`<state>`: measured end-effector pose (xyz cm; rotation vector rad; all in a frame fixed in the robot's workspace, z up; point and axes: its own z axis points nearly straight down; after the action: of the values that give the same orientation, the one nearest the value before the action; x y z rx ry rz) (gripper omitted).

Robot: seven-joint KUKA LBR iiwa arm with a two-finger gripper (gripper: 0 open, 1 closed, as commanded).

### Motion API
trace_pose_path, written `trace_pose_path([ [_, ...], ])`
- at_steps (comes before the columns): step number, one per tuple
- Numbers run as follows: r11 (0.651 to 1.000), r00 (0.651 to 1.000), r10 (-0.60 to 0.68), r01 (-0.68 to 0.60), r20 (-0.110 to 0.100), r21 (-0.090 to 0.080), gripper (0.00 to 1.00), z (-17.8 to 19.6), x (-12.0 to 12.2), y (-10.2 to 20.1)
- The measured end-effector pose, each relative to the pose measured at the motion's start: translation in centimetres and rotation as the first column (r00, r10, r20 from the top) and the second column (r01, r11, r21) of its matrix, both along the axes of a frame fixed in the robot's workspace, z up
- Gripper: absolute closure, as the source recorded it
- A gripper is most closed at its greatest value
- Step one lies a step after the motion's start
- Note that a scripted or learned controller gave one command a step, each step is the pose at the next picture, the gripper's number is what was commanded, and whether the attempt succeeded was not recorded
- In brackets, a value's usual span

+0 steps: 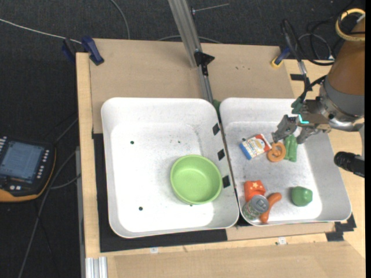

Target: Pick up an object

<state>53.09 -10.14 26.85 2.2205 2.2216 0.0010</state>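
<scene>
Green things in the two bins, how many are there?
3: a green bowl in the left bin; a green bottle-like item under the gripper and a green ball in the right bin.

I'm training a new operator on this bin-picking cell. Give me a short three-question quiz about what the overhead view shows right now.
1. True or false: the green bowl sits in the right bin.
2. Multiple choice: the pincer hovers over which spot? A) the left bin B) the upper part of the right bin, near the orange ring C) the bare bench
3. Fill in: the round green object lies near the right bin's ______ right corner (upper/lower).

Key: 1 false, it sits in the left bin. 2 B. 3 lower.
</scene>
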Motion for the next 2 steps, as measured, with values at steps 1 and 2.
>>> trace_pose_path([
  [1,1.000,1.000,0.000,0.000,0.000,0.000,0.00,0.0,0.0,0.0],
  [2,1.000,1.000,0.000,0.000,-0.004,0.000,0.00,-4.7,0.5,0.7],
])
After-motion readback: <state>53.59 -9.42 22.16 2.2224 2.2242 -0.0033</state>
